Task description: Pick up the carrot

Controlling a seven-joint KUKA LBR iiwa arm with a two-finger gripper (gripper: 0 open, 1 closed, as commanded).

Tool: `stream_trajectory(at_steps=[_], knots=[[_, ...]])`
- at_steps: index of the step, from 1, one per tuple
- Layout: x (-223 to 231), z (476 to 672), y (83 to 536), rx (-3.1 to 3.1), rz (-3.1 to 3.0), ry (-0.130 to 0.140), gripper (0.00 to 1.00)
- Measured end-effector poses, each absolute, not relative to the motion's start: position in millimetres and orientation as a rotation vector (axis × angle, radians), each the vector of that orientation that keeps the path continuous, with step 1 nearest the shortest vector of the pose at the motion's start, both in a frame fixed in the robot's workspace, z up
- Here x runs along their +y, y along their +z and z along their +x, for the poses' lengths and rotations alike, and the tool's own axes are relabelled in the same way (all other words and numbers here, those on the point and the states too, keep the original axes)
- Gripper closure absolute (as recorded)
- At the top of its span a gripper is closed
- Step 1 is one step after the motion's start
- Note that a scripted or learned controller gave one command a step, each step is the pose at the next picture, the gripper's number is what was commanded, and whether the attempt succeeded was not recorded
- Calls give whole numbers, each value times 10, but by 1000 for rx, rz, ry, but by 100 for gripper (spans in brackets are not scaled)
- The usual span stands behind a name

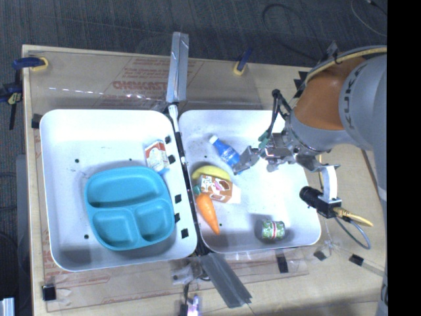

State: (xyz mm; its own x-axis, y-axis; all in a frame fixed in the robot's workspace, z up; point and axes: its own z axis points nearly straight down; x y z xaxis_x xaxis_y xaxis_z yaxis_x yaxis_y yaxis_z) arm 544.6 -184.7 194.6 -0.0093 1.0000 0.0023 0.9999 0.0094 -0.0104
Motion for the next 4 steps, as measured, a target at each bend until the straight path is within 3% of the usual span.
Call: stream_trajectory(at_steps=[1,2,3,4], knots=[[-1623,5010,905,-2468,-1954,6,0],[-1423,5076,997,-2909,-1303,27,0],[-1443,4854,1322,-2914,-1261,4,0],[-1222,4845,988,-3112,-652,40,0]])
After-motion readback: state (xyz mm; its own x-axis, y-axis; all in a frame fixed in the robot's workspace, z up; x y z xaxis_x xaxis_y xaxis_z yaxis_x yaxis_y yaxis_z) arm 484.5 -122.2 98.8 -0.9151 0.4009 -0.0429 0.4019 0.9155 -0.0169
